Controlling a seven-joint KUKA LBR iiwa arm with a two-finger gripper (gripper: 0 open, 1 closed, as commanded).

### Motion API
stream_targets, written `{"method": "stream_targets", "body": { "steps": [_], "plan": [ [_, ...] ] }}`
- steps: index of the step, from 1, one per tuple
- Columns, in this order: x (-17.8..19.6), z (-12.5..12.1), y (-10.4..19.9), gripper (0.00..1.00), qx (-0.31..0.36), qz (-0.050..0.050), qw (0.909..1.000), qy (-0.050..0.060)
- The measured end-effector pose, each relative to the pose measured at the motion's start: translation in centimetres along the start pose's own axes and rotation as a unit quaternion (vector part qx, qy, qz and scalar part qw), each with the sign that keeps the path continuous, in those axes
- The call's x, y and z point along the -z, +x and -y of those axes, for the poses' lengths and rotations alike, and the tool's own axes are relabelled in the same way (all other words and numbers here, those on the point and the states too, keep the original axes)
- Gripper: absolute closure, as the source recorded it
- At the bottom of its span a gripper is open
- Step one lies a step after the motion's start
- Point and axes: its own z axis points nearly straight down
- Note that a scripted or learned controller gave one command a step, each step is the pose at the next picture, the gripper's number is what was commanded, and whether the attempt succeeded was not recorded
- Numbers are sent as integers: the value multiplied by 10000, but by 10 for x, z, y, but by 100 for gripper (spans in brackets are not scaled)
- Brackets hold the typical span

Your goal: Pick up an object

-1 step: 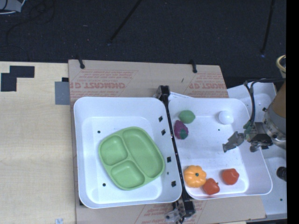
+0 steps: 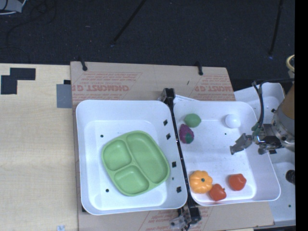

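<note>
White plastic formed both bins on the bench. The left bin point(image 2: 91, 129) held a green divided plate point(image 2: 134, 162), lying flat. The right bin point(image 2: 211, 148) held the loose objects.

The gripper point(image 2: 239, 146) hung over the right side of the right bin, reaching in from the right. Its fingers pointed leftward and nothing was seen between them. Whether they stood wide or narrow could not be told from this view.

No object lay directly under the tool. The nearest candidates, by judgement, were the white ball point(image 2: 232, 121) on the far side of it and the red object point(image 2: 237, 182) on the near side; both stood clear of the fingers. A second red object point(image 2: 217, 192) touched or nearly touched the orange pumpkin point(image 2: 200, 181) at the near edge. The green object point(image 2: 192, 120) and the purple object point(image 2: 186, 134) sat close together, well to the left by the divider.

The bin floor between the tool and the ball appeared unobstructed. The crowded near-edge pair would likely hinder a clean closure.
</note>
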Motion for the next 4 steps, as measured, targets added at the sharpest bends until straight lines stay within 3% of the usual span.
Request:
{"method": "stream_targets", "body": {
  "steps": [2, 3, 4],
  "plan": [
    [-121, -2, 5, 0, 1, -10, 10000, 19],
    [-162, -3, 6, 0, -7, 2, 10000, -8],
    [-149, -3, 5, 100, -32, -2, 10000, -13]
  ]
}}
